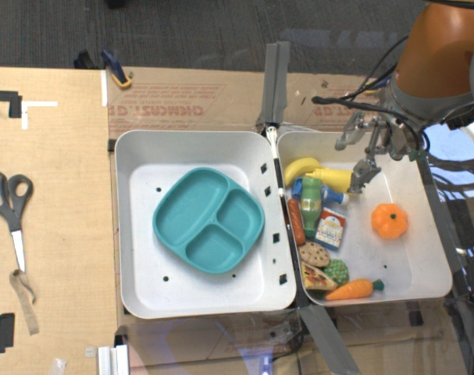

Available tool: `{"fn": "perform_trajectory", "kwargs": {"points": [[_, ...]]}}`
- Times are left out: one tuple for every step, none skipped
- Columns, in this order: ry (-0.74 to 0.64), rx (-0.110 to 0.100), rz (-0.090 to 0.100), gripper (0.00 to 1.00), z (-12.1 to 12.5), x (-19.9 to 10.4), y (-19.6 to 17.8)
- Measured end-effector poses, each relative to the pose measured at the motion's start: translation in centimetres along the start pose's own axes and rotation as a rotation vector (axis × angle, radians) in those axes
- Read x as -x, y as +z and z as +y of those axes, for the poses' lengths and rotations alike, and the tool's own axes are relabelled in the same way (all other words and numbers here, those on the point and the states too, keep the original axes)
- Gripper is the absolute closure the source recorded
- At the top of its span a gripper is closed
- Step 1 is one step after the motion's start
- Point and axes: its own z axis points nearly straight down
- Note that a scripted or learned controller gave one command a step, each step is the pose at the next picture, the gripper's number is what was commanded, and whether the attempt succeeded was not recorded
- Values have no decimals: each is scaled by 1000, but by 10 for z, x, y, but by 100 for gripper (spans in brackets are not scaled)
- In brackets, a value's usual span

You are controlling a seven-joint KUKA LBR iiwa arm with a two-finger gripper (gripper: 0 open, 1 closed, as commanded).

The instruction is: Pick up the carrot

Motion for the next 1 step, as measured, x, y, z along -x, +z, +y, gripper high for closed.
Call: {"fn": "perform_trajectory", "kwargs": {"points": [[-205,0,-4,0,1,34,119]]}}
